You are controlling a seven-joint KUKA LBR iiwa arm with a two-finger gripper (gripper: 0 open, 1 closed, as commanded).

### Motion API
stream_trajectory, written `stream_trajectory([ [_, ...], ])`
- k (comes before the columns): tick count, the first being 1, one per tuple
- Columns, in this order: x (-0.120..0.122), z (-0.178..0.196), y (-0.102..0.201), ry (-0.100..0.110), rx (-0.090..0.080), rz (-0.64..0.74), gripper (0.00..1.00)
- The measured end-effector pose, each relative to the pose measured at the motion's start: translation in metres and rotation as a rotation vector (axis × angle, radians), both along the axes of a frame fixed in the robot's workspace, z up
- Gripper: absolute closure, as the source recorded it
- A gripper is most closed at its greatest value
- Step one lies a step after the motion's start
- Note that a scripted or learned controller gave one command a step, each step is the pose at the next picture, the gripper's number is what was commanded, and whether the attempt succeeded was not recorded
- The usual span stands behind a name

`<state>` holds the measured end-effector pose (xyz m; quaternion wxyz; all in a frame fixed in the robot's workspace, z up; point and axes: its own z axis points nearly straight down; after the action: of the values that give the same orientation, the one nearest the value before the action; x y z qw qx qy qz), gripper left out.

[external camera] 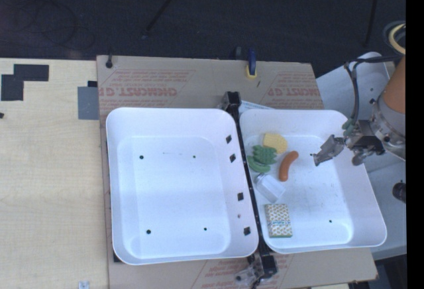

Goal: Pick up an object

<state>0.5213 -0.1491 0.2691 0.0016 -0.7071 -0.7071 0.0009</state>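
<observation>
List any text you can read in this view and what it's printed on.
Brown cardboard sheet under the bins: red printed lettering in two places, upside down in this view, too blurred to quote with confidence.
Small green-and-white box in the right bin: patterned print, too small to read.
Nothing else carries legible text.

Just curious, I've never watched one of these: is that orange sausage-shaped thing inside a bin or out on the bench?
Inside. The orange sausage-shaped thing lies on the floor of the right bin.

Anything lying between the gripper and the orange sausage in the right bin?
No. In the camera view, the stretch between the gripper and the orange sausage is bare white floor of the right bin.
</observation>
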Motion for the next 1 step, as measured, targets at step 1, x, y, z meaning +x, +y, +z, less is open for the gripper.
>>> stream_trajectory([
  [1, 0.1283, 0.0136, -0.0249, -0.012, -0.005, 0.006, 0.00],
])
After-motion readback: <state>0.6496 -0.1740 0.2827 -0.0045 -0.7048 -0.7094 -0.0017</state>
